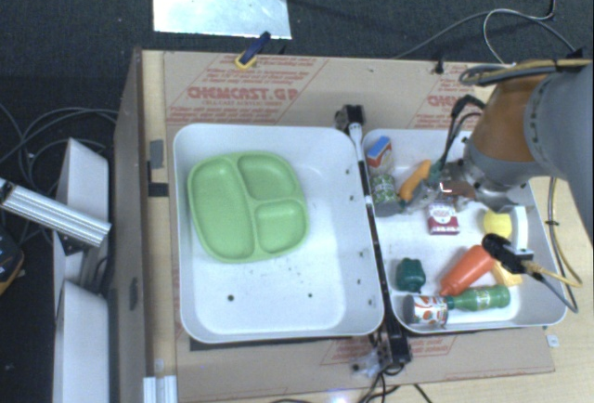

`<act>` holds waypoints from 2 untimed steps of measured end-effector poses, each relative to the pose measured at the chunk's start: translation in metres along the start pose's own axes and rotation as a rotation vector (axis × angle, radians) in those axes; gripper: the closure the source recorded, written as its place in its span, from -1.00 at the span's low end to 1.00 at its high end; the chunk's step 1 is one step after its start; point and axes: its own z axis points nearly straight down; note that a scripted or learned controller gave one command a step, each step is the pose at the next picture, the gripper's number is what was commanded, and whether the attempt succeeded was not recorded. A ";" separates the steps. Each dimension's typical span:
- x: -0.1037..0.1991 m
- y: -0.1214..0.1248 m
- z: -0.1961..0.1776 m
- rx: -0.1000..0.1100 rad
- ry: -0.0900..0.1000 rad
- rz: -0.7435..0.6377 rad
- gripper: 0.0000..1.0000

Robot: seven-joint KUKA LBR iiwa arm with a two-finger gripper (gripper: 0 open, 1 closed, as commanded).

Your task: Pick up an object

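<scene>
The two bins (278, 318) are white. In the left bin lies a light green tray (247, 206) with three sections. In the right bin there is an orange carrot (469, 269), a green bottle (481, 299), a dark green small object (411, 275), a yellow object (497, 224), and a red and white packet (443, 221). A can (429, 310) has a red and white pattern. The arm (534, 127) is grey with an orange band. The surface (278, 85) is light brown with red letters.
</scene>
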 end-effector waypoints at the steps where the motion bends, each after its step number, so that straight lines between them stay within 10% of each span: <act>1: -0.015 0.061 -0.001 0.007 0.001 -0.002 -1.00; 2: -0.010 0.073 -0.033 0.005 0.001 -0.001 -1.00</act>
